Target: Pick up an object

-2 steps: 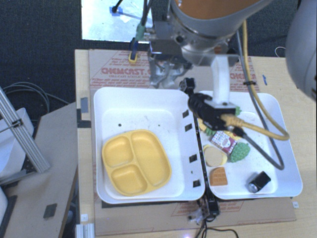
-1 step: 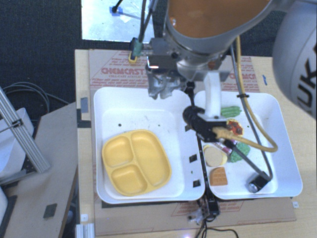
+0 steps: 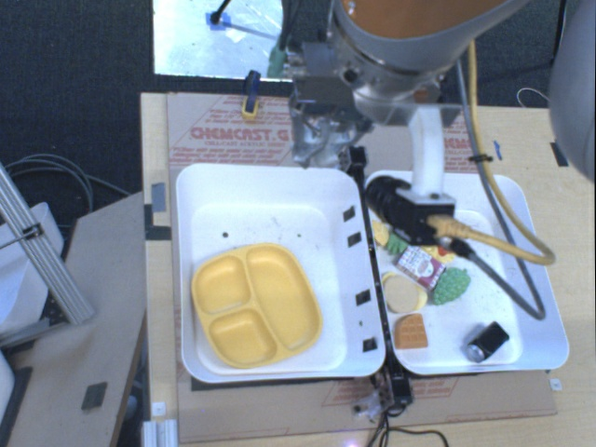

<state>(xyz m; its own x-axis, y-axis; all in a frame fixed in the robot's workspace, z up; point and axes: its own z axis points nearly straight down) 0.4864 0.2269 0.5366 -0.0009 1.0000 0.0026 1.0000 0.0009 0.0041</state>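
My gripper (image 3: 323, 147) hangs over the back rim of the left bin (image 3: 279, 194), under the big grey and orange wrist. It is a blur of metal parts. A yellow divided tray (image 3: 256, 301) lies in the left bin's front half. The right bin (image 3: 535, 296) holds a small purple and red packet (image 3: 420, 267), a green leafy piece (image 3: 452, 286), a pale yellow disc (image 3: 404, 294), an orange cracker-like square (image 3: 410, 331) and a small black block (image 3: 487, 341). All of these lie well in front of and right of the gripper.
A black fitting (image 3: 406, 210) with a thick yellow cable (image 3: 510, 240) and a grey hose (image 3: 518, 291) drapes across the right bin. A white post (image 3: 427, 156) rises behind it. A yellow-and-blue clamp (image 3: 250, 97) sits on the board at the back.
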